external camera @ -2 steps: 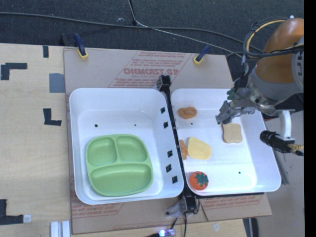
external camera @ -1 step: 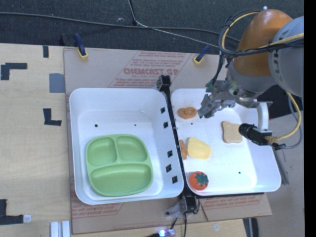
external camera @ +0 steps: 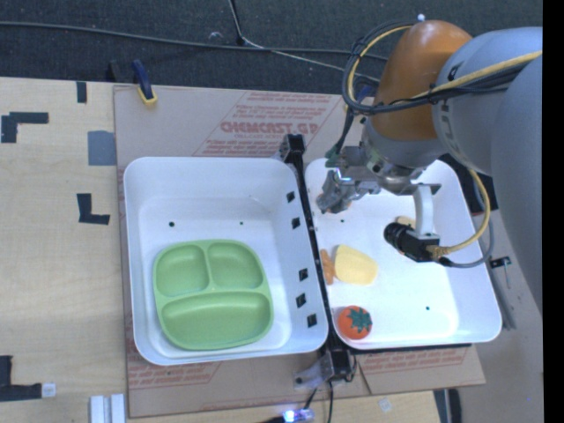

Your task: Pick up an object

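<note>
Red print on the board (external camera: 264, 123), apparently "CHEMCAST GP".

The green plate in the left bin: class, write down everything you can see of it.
The green plate is a pale green tray with rounded corners, plastic by its look, split into three compartments: two small ones at the far side and one long one nearer the camera. It lies flat, right way up, on the floor of the left bin, toward the near-left corner. Nothing lies in it and only the bin touches it.

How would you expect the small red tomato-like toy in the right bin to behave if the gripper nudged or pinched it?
The red tomato-like toy looks round, so a nudge would probably roll it across the right bin. Its smooth, curved sides may slip from a two-finger pinch. It seems small and likely light.
</note>
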Controlling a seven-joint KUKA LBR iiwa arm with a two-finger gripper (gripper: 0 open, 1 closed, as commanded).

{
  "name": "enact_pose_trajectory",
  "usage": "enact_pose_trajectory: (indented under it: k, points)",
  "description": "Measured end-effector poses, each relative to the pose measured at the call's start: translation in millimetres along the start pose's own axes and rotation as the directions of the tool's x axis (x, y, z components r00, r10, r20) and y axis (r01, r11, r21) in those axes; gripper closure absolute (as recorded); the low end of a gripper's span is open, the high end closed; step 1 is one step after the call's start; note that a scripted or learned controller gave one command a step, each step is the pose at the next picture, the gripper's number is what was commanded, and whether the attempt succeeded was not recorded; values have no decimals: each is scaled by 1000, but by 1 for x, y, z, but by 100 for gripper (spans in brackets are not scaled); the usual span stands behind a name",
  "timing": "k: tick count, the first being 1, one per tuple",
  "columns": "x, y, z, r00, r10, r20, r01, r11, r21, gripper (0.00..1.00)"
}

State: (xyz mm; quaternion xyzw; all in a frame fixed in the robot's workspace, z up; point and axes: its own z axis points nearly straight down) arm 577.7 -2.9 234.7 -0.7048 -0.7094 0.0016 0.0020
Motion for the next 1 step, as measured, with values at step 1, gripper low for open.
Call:
enact_pose_trajectory:
  k: [1]
  points:
    - [60, 18, 1, 1000, -1, -1, 1, 1000, -2, 100]
